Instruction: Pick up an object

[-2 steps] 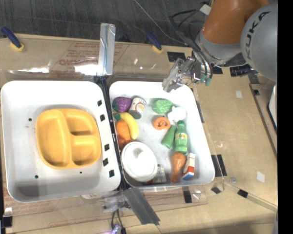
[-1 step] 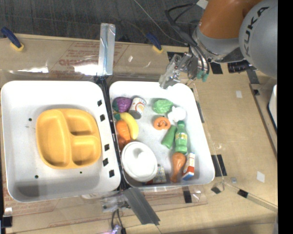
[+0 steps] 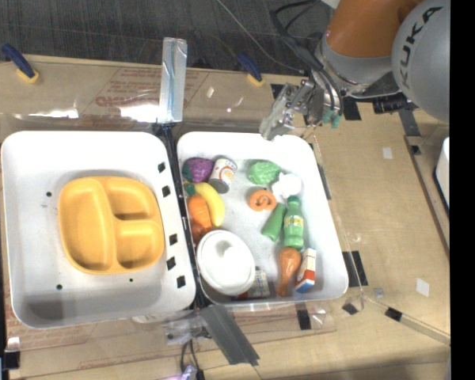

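Nearest the lens: white bowl [image 3: 226,260] at six o'clock of right bin [image 3: 323,212]. Green bottle [image 3: 294,222] near centre, toward three o'clock; probably light, stiff, slick, best pinched across the middle. Claw [image 3: 279,121] above the rim at twelve o'clock, carrying nothing; opening impossible to judge.

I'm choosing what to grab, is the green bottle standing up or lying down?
Lying down: the green bottle rests on its side on the right bin's floor, cap toward the far wall.

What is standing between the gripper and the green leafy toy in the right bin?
Nothing visible. The gripper hovers over the far rim of the right bin, and the green leafy toy lies just below it in the view, uncovered, with a white piece touching its side.
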`<state>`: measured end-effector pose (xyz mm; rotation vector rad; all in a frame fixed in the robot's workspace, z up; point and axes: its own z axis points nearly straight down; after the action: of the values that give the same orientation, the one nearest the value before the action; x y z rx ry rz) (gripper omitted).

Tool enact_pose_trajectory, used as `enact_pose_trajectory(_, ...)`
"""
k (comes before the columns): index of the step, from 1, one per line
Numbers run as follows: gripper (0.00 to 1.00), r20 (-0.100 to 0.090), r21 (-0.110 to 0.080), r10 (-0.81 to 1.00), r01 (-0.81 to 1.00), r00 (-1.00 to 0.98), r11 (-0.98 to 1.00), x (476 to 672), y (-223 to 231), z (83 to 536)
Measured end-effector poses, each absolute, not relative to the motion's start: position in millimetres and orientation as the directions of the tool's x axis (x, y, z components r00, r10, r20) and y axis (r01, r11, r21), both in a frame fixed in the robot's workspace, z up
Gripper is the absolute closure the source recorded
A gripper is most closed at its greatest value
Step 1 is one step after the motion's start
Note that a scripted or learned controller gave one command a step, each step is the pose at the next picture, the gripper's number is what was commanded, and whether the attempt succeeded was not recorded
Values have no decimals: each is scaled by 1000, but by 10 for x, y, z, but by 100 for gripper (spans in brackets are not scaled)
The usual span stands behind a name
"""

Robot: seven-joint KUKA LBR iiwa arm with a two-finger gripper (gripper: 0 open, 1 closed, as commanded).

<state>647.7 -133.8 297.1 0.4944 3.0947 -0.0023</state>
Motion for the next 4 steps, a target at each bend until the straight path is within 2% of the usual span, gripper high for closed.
enact_pose_trajectory(2,100,-16,-1,301,301,-954,954,6501,-1317,3198)
enact_pose_trajectory(3,100,0,0,240,240,-971,971,6214,-1275,2923)
enact_pose_trajectory(4,100,-4,-1,235,235,-972,972,6229,-1261,3042)
